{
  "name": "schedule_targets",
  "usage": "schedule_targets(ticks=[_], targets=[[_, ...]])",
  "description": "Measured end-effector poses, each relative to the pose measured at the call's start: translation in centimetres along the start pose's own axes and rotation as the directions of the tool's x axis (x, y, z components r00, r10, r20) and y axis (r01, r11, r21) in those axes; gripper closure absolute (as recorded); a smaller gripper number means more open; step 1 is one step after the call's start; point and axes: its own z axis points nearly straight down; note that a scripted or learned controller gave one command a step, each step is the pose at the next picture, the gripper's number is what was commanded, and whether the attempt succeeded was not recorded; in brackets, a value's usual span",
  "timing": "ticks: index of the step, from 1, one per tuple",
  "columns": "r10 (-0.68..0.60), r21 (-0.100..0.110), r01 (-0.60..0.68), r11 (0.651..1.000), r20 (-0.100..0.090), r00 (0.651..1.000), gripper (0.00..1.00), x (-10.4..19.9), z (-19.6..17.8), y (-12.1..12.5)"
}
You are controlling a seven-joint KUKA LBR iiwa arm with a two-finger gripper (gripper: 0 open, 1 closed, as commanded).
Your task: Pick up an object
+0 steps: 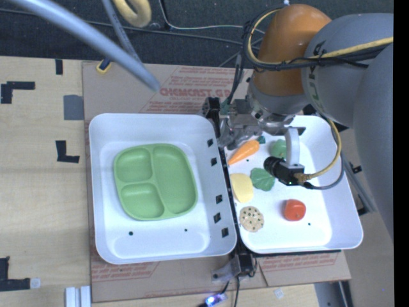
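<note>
- Arm [332, 62]: grey with an orange band, reaching in from the right and bent low over the right bin's far-left corner, apparently to work among the items there.
- Left bin [102, 139]: holds a green divided plate [154, 181], well apart from the arm.
- Right bin [339, 229]: holds the candidate objects, loosely scattered: carrot [244, 151], yellow piece [241, 187], green pieces [262, 178], tomato [294, 210], cookie [252, 219].
- Hand [238, 133]: just above the carrot; its opening and any hold cannot be told.
</note>
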Motion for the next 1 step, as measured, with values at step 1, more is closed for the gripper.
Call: schedule_targets(ticks=[1], targets=[[-0.002,-0.001,0.002,1.000,-0.001,1.000,1.00,6.07,0.52,0.37]])
